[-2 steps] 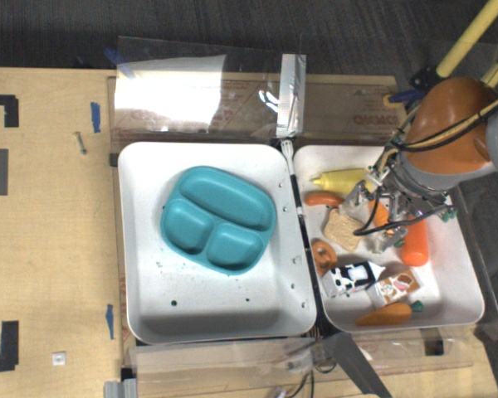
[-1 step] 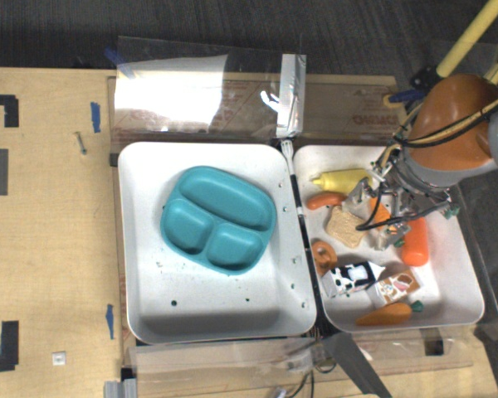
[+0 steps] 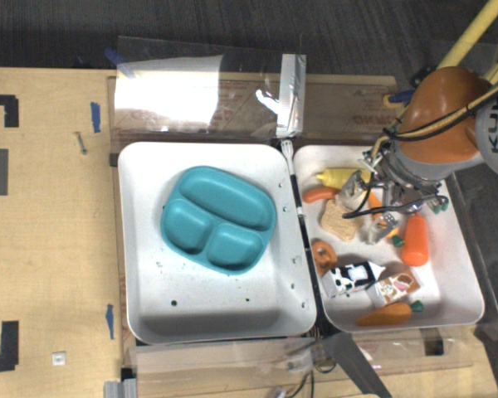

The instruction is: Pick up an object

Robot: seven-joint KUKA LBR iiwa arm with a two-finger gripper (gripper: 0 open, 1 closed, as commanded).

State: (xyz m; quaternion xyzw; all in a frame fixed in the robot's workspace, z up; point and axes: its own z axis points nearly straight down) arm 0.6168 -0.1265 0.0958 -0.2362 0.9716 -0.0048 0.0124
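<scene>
The divided tray (image 3: 218, 217) is teal — both bins (image 3: 141, 305) are white. A cow toy (image 3: 349, 278) shows black-and-white patches, the carrot (image 3: 415, 240) is orange, the banana (image 3: 338, 177) yellow.

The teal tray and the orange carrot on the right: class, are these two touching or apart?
Apart. The camera view shows the teal tray lying in the left bin, while the orange carrot lies in the right bin, with both bin walls between them.
</scene>
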